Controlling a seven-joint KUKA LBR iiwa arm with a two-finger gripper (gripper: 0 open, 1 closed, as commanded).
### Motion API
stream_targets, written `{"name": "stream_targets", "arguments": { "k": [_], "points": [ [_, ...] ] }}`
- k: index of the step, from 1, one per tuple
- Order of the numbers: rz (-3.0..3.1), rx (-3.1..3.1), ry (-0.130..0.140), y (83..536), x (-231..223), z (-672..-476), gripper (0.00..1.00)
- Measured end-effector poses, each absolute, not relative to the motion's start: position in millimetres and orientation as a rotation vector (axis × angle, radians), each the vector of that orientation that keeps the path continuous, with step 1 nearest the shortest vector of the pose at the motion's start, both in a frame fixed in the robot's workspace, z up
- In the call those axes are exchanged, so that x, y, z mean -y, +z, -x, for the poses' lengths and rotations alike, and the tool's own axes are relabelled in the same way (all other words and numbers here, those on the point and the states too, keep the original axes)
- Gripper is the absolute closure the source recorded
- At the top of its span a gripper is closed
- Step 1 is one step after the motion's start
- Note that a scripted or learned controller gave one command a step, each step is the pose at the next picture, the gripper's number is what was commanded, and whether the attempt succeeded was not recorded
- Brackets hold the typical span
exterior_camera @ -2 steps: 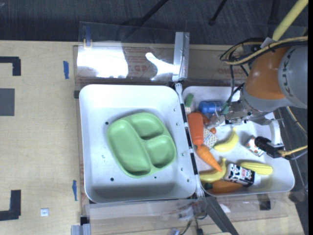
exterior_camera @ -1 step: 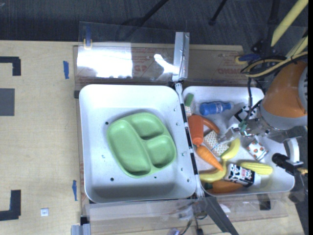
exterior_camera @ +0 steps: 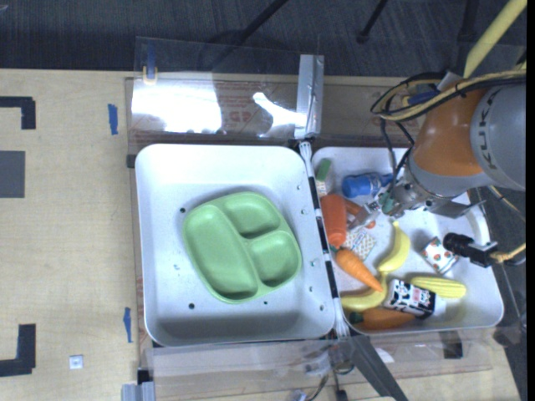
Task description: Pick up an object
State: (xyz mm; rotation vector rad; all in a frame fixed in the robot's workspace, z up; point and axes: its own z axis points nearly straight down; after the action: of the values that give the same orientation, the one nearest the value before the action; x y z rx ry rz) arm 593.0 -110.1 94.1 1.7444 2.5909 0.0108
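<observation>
Black-and-white carton [exterior_camera: 412, 298] sits at the right bin's [exterior_camera: 487, 306] front; gripper [exterior_camera: 391, 200] hovers near the blue can [exterior_camera: 361, 185], jaws' state unclear.

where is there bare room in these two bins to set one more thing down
The left bin has bare floor all round the green divided plate, widest along its top and bottom edges. The right bin is crowded: carrot, bananas and small bottle packed together.

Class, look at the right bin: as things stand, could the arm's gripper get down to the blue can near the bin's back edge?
Probably yes. The blue can lies uncovered beside the gripper, with nothing stacked on it; the orange carrot sits off to its side.
</observation>
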Motion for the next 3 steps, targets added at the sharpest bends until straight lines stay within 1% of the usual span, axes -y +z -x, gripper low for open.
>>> {"name": "stream_targets", "arguments": {
  "k": [1,2,3],
  "points": [
    [-1.701,-2.639,0.001,119.9,154.1,-560.7,0.00],
    [-1.636,-2.678,0.003,86.2,173.9,-536.0,0.00],
    [-1.477,-2.767,0.001,174.1,215.4,-543.1,0.00]
  ]
}}
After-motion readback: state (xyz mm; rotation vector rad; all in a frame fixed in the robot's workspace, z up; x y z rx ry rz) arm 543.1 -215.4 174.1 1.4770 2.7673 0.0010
